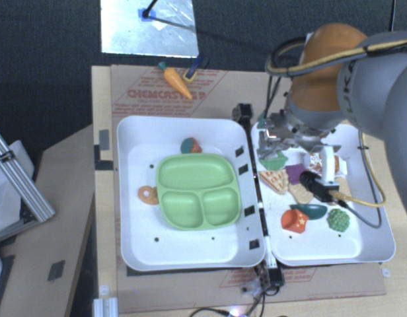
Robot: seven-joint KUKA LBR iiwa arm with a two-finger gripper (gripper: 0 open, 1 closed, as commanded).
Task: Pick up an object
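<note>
The pincer (275, 152), its grip state unclear, hangs just above the waffle (274, 179); next move probably needs a descent and closing.

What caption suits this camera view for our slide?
KUKA arm lowers its end effector over toy food in the right bin; green divided tray fills the left bin.

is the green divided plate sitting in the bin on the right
No. The green divided plate lies in the left bin; the right bin holds small toy foods such as the broccoli.
</note>
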